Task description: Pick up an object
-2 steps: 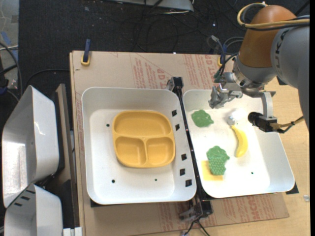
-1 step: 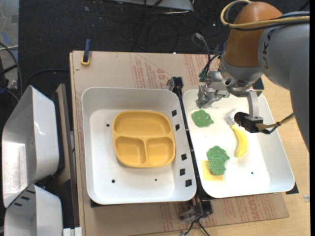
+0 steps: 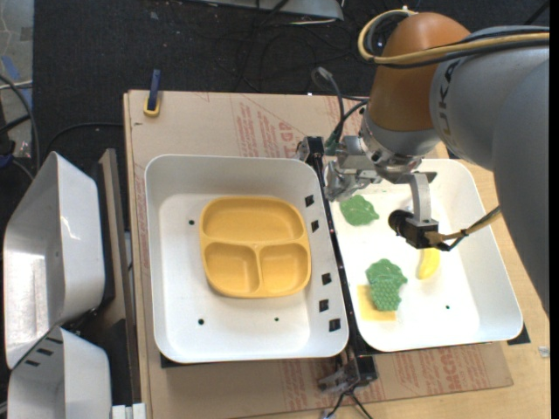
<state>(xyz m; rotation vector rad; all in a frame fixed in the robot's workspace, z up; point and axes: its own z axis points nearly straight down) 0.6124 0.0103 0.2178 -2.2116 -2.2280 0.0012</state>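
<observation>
My gripper point(image 3: 349, 182) hangs low over the back left corner of the right bin point(image 3: 489, 312), just above a flat green leaf-shaped piece point(image 3: 358, 210). I see nothing held in it. Nearer the front of that bin a green broccoli piece point(image 3: 385, 282) rests on a thin yellow square point(image 3: 377, 311). A small yellow piece point(image 3: 428, 265) lies to their right. The arm's orange band point(image 3: 417, 42) and grey body hide the bin's back right part.
The left bin point(image 3: 175, 321) holds a yellow three-compartment plate point(image 3: 256, 244) at its middle. A black clipped divider point(image 3: 325, 260) runs between the two bins. A black cable end point(image 3: 417, 227) dangles over the right bin. White tubs point(image 3: 48, 243) stand at far left.
</observation>
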